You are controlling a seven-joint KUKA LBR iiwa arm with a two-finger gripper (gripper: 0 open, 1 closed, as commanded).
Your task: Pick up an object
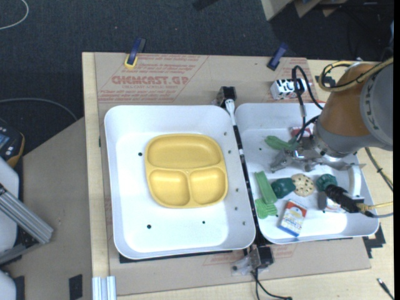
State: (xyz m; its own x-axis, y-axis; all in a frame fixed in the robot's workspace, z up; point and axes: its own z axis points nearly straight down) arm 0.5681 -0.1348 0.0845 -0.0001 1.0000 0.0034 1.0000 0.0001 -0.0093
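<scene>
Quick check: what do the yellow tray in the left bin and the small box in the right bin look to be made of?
Yellow tray: likely moulded plastic, smooth, with a soft sheen and rounded compartment walls. Small box: probably printed cardboard, flat-faced with sharp edges and red, white and blue print; too small to be sure.

Dark carpet (94, 17) around wooden bench (94, 186)

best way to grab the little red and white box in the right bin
Come straight down on the red and white box and pinch across its narrow width. It seems to lie flat near the bin's front wall, apart from the green strip, so both long sides look open.
</scene>
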